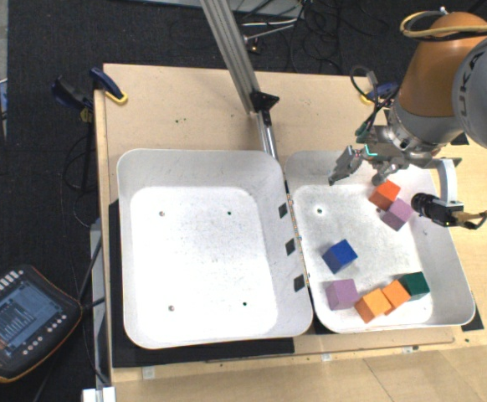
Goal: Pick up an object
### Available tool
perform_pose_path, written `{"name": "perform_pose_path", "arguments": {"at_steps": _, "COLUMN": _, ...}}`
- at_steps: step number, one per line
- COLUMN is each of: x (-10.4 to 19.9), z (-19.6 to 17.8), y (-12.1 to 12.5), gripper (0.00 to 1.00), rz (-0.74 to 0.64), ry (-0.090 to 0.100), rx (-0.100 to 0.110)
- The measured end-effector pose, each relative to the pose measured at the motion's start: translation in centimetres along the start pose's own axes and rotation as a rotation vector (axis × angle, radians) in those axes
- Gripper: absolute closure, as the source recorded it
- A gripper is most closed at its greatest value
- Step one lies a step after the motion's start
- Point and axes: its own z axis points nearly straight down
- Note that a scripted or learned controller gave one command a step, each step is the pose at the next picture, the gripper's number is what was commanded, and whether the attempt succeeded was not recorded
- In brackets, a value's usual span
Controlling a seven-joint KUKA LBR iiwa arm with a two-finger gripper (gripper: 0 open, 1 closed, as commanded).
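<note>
Orange block [385, 196]: lies in the right bin [444, 262], far right part, touching a purple block [397, 213] just nearer and to its right.
Gripper [363, 168]: hangs over the far edge of the right bin, above the floor of the bin; the fingers look spread and released, with nothing between them.
Direction to target: the orange block lies just right of and slightly nearer than the fingers, very close by.
Long axis: the block looks roughly cubic and sits turned at a slant, so no clear long side.
Other choices: blue block [340, 255] mid-bin; a second purple block [340, 294], another orange block [375, 301] and a green block [413, 286] cluster at the near edge, well apart from the fingers.
Left bin [130, 224]: farther from the arm.
Judgement: a short shift right and down probably suffices.
</note>
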Motion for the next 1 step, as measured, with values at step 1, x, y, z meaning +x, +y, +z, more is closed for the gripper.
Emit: {"name": "perform_pose_path", "arguments": {"at_steps": 1, "x": -0.15, "z": 5.93, "y": -0.97, "gripper": 0.00, "rz": 0.003, "ry": 0.000, "rx": 0.005}}
